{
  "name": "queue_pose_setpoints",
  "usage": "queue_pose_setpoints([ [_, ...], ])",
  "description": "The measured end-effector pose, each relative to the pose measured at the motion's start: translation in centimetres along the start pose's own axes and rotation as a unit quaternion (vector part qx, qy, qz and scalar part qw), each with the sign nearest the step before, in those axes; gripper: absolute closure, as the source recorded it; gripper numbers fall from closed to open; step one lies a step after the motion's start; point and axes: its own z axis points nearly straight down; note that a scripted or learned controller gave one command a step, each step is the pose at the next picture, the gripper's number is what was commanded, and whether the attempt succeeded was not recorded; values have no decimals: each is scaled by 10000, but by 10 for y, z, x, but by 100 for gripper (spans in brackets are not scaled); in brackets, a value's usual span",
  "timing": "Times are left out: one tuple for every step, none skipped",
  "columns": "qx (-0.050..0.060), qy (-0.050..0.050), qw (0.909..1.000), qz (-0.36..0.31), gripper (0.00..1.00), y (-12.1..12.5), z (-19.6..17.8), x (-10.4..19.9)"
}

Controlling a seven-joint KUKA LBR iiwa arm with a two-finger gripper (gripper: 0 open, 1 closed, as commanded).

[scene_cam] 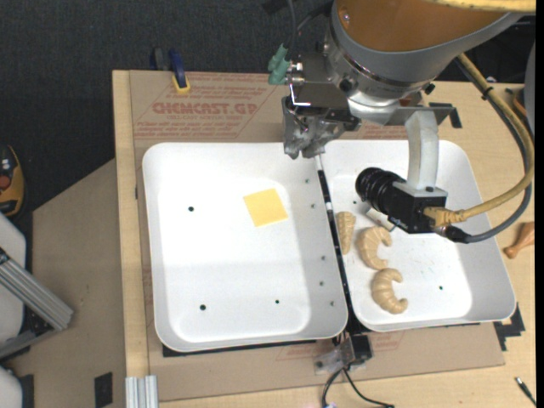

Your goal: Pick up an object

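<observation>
A flat yellow square piece [265, 206] lies in the left bin [170, 228], right of its middle. Three tan croissant-shaped pieces lie in the right bin [476, 262]: one [344, 228] against the divider, one [372, 246] just right of it, one [388, 289] nearer the front. My gripper [303, 143] hangs over the far end of the divider between the bins, above and right of the yellow piece. Nothing shows in its grasp.
A black cylindrical unit [395, 198] on a white bracket hangs from the arm over the right bin, just behind the croissants, with a tan cable [501, 198] running right. A blue and yellow clamp [177, 70] sits on the board at the back left.
</observation>
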Motion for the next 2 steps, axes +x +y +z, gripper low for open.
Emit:
queue_pose_setpoints([
  [149,-64,9999,-11,100,-3,110,45],
  [0,1,10000,6,100,2,-54,37],
])
